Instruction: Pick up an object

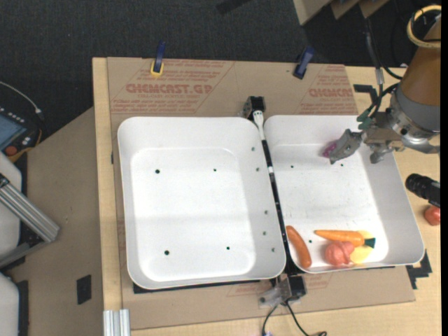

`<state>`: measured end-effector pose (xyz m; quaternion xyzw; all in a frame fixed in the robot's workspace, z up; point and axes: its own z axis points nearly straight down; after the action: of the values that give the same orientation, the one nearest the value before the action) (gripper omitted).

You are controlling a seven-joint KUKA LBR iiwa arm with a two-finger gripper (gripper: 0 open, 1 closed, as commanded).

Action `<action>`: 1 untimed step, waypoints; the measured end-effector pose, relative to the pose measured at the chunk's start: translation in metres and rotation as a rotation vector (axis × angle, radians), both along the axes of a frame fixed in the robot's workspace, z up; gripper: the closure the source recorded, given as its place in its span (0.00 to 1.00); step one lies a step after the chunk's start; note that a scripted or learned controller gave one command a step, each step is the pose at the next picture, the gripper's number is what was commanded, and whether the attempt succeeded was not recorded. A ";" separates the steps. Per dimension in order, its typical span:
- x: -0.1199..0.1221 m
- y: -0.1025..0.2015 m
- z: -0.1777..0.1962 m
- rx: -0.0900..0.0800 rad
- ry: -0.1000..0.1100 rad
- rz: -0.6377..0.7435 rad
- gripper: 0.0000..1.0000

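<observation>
The gripper hangs above the far side of the right bin, maybe pinching something small and pink. The carrot and other toys lie near.

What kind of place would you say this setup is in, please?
Probably a robotics lab test bench: two white bins sit on a clamped cardboard sheet, toy food such as a carrot lies in the right bin, and a robot arm reaches in.
</observation>
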<state>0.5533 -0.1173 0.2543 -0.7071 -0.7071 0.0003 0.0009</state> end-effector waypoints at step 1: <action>0.024 -0.103 -0.063 -0.005 -0.001 -0.008 0.00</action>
<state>0.5778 -0.2205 0.1917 -0.7097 -0.7045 0.0018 -0.0014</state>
